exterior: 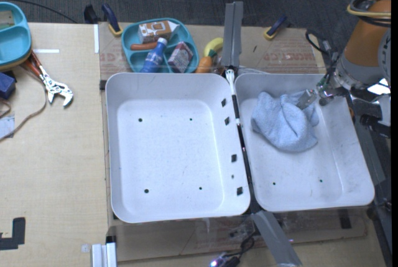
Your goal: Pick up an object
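From above, the bench carries two white bins side by side. In the right bin [348,185] lies a crumpled light blue-grey cloth [285,121], bunched into soft folds with a raised ridge through its middle. It sits in the bin's upper half, toward the far wall, with bare floor below and to its right.

The arm [367,35] reaches in from the right, its orange band showing near the top corner. The gripper [314,98] is down at the cloth's upper right edge, touching or just over the fabric there. Whether the jaws are apart or closed, and whether any cloth is caught between them, cannot be told from this angle.

The left bin [121,135] stands just beside the right one, a grey divider [233,29] rising behind their shared edge. Behind the left bin a teal tray [134,35] holds small packaged items and a blue bottle [153,55]. A wrench [55,89] lies on the wooden table [50,185] at the left, near another teal tray [18,42].
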Tool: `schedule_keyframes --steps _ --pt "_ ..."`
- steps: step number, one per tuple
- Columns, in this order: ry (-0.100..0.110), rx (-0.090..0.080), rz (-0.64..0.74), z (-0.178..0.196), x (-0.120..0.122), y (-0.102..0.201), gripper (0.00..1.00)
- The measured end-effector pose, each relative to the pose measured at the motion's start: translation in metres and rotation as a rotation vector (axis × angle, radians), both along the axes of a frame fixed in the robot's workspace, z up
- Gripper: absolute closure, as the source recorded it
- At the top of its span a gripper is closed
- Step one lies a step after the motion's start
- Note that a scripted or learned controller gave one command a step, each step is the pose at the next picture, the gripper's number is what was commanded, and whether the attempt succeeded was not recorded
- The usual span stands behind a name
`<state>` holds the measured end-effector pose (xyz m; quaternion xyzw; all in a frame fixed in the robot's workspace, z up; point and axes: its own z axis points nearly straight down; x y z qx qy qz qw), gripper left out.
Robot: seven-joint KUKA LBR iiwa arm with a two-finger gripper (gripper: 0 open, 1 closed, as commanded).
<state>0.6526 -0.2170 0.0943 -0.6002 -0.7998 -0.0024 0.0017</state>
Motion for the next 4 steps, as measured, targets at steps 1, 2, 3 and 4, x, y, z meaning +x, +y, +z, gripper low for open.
schedule_keyframes --steps 1,2,3,4 --pt "-0.006 -0.006 0.002 0.01 0.001 -0.001 1.0" --pt "-0.006 -0.006 0.002 0.01 0.001 -0.001 0.0" --pt "-0.004 -0.007 0.093 0.0 -0.018 0.043 0.0" --pt "-0.005 -0.008 0.097 0.0 0.008 0.069 0.0"
